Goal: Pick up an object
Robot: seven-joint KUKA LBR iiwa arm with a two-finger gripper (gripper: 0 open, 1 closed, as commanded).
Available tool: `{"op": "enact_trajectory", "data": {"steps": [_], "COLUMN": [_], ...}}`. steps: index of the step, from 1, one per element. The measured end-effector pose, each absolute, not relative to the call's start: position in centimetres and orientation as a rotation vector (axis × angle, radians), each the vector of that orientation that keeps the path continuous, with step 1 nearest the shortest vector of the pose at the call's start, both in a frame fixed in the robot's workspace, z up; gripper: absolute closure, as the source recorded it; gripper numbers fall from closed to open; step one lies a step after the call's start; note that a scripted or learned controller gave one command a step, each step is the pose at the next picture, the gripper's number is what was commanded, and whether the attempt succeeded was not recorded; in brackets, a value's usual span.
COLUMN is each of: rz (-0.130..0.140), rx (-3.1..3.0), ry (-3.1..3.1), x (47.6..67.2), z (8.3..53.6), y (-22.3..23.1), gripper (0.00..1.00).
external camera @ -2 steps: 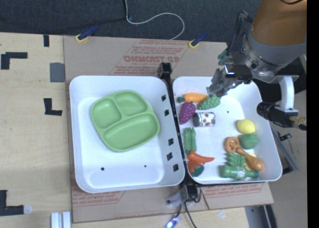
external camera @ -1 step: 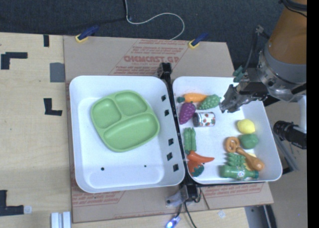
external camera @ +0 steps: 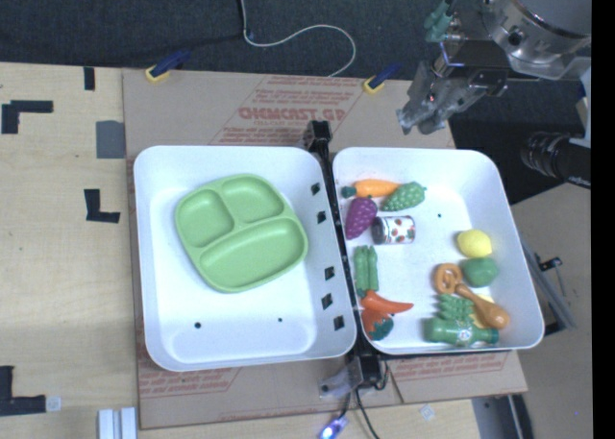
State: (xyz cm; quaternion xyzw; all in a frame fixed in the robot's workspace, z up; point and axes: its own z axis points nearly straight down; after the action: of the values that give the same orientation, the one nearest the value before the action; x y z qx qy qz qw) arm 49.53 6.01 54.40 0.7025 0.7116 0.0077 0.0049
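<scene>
One gripper (external camera: 423, 118) hangs in the upper right of the frame, above the far edge of the right bin (external camera: 500, 187). Nothing is between its fingers, and I cannot tell how far apart they are. Just below it in the bin lie an orange carrot (external camera: 375, 187) and green grapes (external camera: 405, 196), with purple grapes (external camera: 360, 216) and a small can (external camera: 395, 230) close by. A yellow lemon (external camera: 474, 242) sits on the right side, touching a green ball (external camera: 480, 271). Near the bottom are a green pea pod (external camera: 365, 269), a red pepper (external camera: 384, 306), an orange spoon-like toy (external camera: 466, 295) and a green toy (external camera: 459, 324). In the left bin (external camera: 154, 264) sits a green plate with three parts (external camera: 241, 231).
</scene>
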Motion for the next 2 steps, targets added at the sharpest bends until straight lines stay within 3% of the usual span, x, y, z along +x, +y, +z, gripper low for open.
{"op": "enact_trajectory", "data": {"steps": [1, 2], "rz": [-0.004, -0.007], "rx": [2.228, 2.231], "ry": [2.216, 2.215], "x": [48.3, 48.3], "z": [52.5, 48.0], "y": [-1.1, -8.4], "gripper": [1.00, 1.00]}}
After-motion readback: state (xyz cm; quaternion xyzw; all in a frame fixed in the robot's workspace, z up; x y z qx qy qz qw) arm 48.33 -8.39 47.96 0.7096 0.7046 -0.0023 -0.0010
